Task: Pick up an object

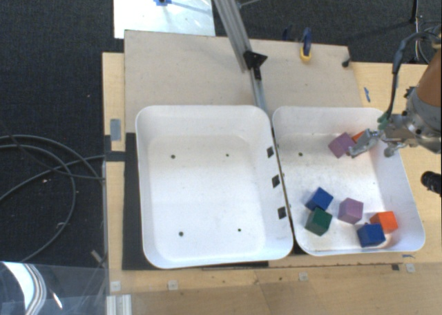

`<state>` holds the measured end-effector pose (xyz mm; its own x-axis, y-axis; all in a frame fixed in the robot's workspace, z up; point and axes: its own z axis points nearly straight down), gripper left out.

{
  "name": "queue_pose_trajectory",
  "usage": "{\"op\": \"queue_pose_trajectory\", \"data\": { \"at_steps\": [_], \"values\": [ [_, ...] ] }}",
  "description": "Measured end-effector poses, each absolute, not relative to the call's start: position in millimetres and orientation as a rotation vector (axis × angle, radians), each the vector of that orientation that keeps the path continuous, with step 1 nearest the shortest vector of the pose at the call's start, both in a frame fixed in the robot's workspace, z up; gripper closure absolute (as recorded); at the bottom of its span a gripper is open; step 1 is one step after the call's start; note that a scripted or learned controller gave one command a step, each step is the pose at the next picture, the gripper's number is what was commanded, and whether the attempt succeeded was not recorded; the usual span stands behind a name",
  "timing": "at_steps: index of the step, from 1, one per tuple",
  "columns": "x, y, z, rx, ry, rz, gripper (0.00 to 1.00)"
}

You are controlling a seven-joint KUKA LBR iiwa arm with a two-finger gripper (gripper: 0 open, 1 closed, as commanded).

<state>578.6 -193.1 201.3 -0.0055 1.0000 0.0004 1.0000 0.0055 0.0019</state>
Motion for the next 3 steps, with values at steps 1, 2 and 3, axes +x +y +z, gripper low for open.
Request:
{"op": "queue_pose_trajectory", "data": {
  "at_steps": [1,2,3],
  "values": [
    [600.9,-167.2,89.7,2.216,2.232,-0.002,0.00],
    [496.1,-136.6,90.1,2.223,2.222,0.001,0.00],
    [499.8,-137.5,101.3,2.214,2.223,0.006,1.00]
  ]
}}
